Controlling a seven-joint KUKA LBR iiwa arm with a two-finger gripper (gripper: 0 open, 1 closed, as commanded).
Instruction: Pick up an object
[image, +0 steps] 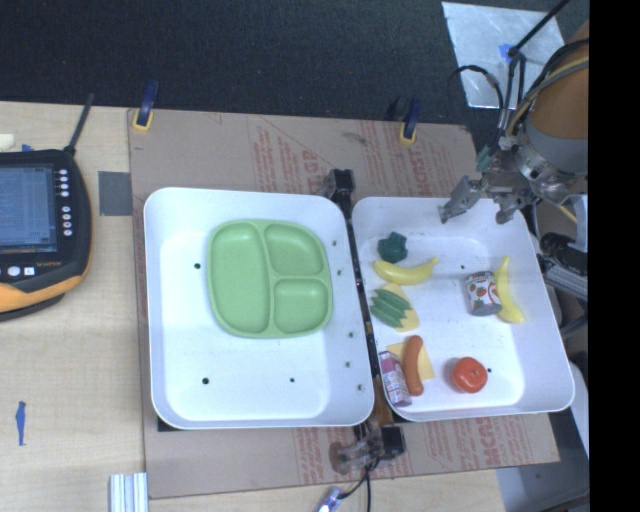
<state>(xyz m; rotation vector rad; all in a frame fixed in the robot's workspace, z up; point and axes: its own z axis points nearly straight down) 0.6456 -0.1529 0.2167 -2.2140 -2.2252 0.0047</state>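
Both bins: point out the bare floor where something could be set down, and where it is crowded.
Left bin: bare floor rings the green divided plate, widest along its near edge. Right bin: a bare strip lies at the far edge under the gripper; crowded between the banana, can, hot dog and tomato.

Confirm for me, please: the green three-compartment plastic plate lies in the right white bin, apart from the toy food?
Not quite. The camera view shows the green three-compartment plastic plate in the left white bin; it does lie apart from the toy food, which is in the right bin.
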